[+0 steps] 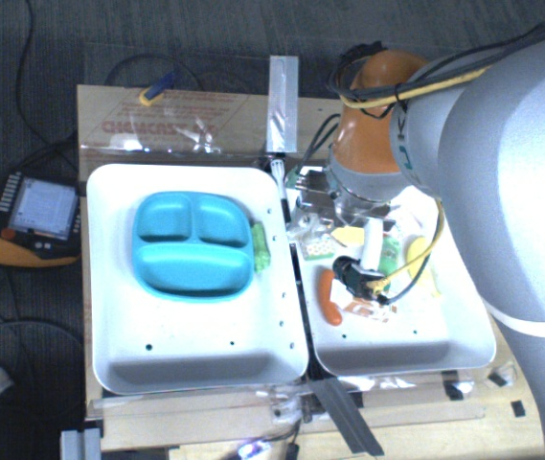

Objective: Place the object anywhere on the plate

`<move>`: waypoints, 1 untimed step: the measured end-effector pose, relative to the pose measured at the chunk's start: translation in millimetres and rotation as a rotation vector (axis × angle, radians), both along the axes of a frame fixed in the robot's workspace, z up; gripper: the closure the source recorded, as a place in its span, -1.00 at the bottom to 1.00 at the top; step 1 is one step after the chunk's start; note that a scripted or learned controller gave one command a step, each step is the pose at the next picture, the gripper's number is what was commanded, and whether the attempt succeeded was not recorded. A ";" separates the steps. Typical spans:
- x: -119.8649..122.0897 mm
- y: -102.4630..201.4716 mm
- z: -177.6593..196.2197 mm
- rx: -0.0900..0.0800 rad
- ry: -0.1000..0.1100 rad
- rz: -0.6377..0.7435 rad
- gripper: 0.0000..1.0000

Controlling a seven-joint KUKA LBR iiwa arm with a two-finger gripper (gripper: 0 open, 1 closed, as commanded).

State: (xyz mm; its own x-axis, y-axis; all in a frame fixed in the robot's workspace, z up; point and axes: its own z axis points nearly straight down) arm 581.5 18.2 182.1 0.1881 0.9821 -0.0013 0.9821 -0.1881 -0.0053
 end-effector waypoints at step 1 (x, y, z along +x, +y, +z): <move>0.0 0.0 -0.1 0.000 0.000 0.000 -1.00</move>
